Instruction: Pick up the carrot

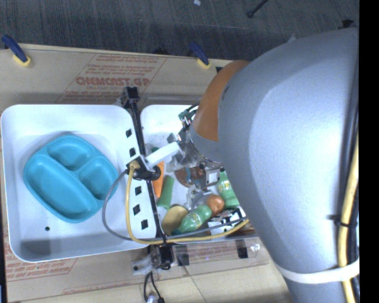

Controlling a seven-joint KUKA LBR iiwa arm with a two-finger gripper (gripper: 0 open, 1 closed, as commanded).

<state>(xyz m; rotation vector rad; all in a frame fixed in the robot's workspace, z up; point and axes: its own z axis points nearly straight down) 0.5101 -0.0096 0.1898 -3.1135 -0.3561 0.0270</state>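
Observation:
The carrot (156, 187) shows as a short orange piece lying in the right bin (156, 120), tight against the divider between the two bins. My gripper (191, 168) hangs low over the middle of that bin, a little right of the carrot, under the orange band (208, 115) of the arm. The wrist and clutter blur its tip. Much of the carrot is covered by a white part and the yellow cable.
Beside the carrot lie a green vegetable (165, 194), a yellowish piece (174, 216), a green item (196, 219), an orange-brown item (213, 203) and a green can (226, 191). The left bin (25, 232) holds a blue divided plate (69, 175). A yellow cable (129, 223) loops across the divider.

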